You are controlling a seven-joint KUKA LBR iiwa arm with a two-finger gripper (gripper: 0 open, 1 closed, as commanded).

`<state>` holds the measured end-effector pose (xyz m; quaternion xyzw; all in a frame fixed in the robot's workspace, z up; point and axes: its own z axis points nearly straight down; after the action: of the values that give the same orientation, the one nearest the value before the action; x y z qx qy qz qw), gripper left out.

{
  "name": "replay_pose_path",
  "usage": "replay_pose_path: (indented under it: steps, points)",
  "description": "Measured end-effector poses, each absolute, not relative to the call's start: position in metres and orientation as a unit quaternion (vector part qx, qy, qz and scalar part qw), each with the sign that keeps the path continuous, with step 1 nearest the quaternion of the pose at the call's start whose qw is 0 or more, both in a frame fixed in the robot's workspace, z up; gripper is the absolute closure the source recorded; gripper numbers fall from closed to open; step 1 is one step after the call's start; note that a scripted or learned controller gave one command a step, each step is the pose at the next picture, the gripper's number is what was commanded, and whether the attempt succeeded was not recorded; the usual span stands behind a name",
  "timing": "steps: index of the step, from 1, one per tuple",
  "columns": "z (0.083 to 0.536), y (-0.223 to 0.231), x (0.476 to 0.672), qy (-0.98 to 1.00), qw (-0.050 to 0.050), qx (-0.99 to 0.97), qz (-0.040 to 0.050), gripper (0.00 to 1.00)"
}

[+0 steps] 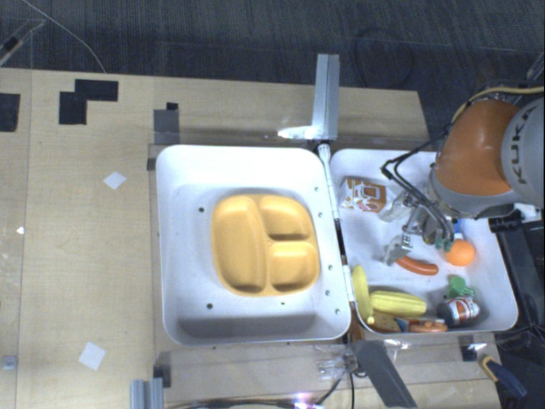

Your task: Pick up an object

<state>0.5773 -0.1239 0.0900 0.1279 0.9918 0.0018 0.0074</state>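
My gripper (395, 232) hangs low over the right bin (502, 313), near its middle. It is open, with nothing between its fingers. One fingertip (397, 250) sits just left of a red sausage (417, 266); the other is near a white and orange packet (364, 196). An orange ball (461, 253) lies right of the sausage. Along the bin's front are a yellow banana (361, 290), a corn cob (397, 302) and a small can (461, 311). The arm's orange band (477, 152) covers the bin's far right corner.
The left bin (183, 313) holds a yellow divided tray (264, 244) in its middle. A metal post (326, 92) stands behind the wall between the two bins. A small orange piece (409, 324) lies against the right bin's front wall.
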Motion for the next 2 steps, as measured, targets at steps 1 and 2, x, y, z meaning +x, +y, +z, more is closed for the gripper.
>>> replay_pose_path:
  steps: [1,2]
  points:
    - [0.091,-0.093,0.581,0.975,0.004,0.224,0.0012,0.0]
    - [0.09,-0.162,0.558,0.945,0.007,0.326,0.0004,0.0]
